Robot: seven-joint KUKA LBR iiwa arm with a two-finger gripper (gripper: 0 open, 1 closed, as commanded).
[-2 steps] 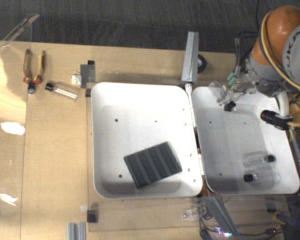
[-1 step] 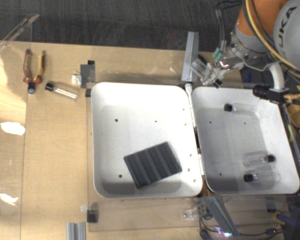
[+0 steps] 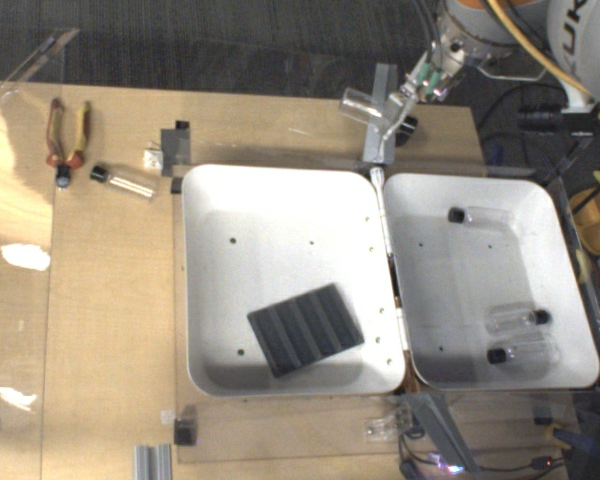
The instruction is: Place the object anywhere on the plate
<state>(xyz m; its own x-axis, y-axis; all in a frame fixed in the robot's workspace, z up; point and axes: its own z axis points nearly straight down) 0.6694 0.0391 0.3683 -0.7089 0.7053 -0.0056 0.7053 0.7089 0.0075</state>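
Note:
A dark ribbed plate (image 3: 305,329) lies tilted in the front part of the left bin (image 3: 220,218). My gripper (image 3: 404,106) hangs high near the top of the view, over the back rims where the two bins meet. It is shut on a clear vial (image 3: 361,105) with a black cap. The vial is held roughly level, with its clear body pointing left. The gripper is well away from the plate.
The right bin (image 3: 550,228) holds three more clear vials with black caps (image 3: 456,215) (image 3: 518,320) (image 3: 508,354). A grey post (image 3: 381,138) stands behind the bins. On the bench at the left lie another vial (image 3: 128,180) and red pliers (image 3: 66,138).

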